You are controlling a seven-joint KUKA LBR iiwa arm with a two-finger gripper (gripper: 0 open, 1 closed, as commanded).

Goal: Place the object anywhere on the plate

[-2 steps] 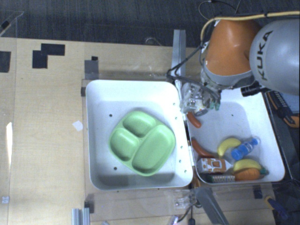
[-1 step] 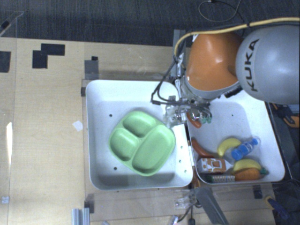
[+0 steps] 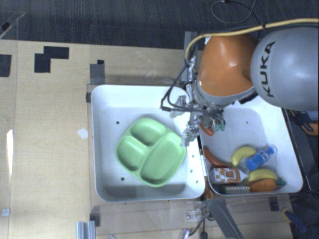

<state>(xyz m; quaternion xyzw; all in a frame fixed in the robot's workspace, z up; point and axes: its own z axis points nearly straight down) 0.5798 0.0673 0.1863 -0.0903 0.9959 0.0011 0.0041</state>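
Where bins meet, the tool [image 3: 192,133] hangs, seemingly beside the plate [image 3: 151,151].

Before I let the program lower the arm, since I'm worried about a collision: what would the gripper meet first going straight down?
Probably the right edge of the green plate; the gripper hangs about over it, though depth is unclear from this slanted view.
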